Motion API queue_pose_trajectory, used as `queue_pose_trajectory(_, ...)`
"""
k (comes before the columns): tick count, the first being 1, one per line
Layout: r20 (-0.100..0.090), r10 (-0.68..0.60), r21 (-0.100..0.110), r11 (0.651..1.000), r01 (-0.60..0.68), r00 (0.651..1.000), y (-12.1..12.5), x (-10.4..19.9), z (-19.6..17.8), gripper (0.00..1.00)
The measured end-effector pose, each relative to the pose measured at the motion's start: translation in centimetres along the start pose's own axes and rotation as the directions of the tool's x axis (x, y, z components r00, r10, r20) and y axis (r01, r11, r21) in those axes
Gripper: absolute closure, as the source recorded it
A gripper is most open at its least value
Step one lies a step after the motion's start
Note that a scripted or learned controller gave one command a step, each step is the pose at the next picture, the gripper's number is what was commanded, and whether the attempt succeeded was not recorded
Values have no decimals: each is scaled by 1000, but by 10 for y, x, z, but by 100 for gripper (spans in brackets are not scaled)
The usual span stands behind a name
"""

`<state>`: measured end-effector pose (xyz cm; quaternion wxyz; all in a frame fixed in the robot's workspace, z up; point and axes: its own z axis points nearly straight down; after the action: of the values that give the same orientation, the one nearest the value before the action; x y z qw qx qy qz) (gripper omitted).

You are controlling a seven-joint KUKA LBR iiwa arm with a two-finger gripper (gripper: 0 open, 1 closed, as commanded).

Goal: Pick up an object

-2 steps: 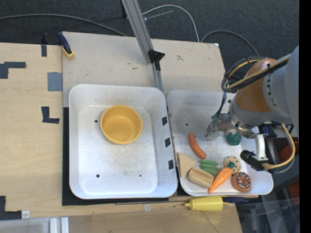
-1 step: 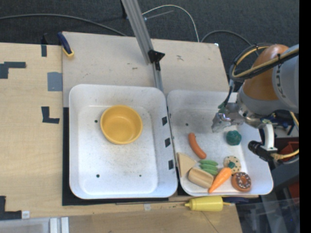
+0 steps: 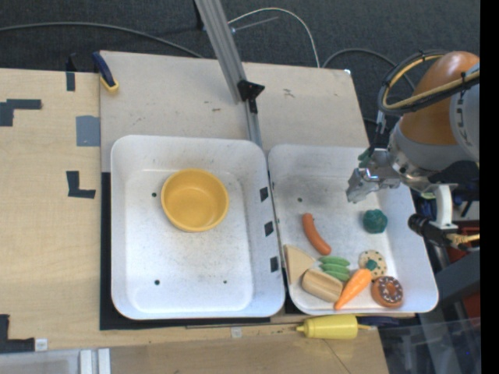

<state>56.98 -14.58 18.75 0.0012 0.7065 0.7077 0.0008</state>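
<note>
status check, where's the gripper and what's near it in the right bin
Gripper over right bin, upper right part, nothing seen held. Nearest: green ball just below it, sausage to its left. Nothing in the way.

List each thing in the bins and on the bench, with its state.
Yellow bowl: upright, left bin.
Sausage: lying flat, right bin.
Green ball: resting, near the hand.
Carrot: lying against the bread roll.
Doughnut: flat, bin corner.
Mustard bottle: on its side, outside bins.
Hand: above right bin.
</note>
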Motion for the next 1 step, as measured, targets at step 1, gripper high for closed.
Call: queue_pose_trajectory(1,1,1,-2,1000,-1,1000,-7,-4,-59,100)
